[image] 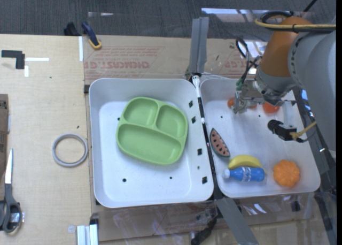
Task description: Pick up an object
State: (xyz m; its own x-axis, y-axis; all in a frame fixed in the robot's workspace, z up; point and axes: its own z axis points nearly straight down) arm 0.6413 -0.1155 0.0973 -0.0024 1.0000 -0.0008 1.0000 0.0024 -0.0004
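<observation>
Gripper (241, 102) low over far end of right bin (299, 185), just beside the far wall; fingers' state: cannot tell from this slant, wrist body hides the tips; nothing visibly held.

Candidate objects all in right bin: small orange-red piece (271, 107) near the gripper, partly hidden behind it, a second reddish bit (231, 101) at its left edge; watermelon slice (218, 143) against the divider; banana (245, 161) touching blue bottle (245, 174) at near side; orange ball (286, 173) in near right corner. Green divided plate (154, 130) alone in left bin (101, 147).

Risks, as judgement:
- closing on air; target small, half occluded, sitting beside rather than between the tips
- nudging the reddish piece into the far wall or corner; harder to reach afterwards
- scraping bin floor or wall if descent goes too deep; far wall very close
- black cable loop (283, 130) hanging off the arm over the bin; possible snag or sweep through objects on retreat
- rounded, smooth items; likely to squirt out under an off-centre pinch

Desk (43, 105) clutter (tape ring (70, 149), scissors (9, 206)) well apart; no concern.
</observation>
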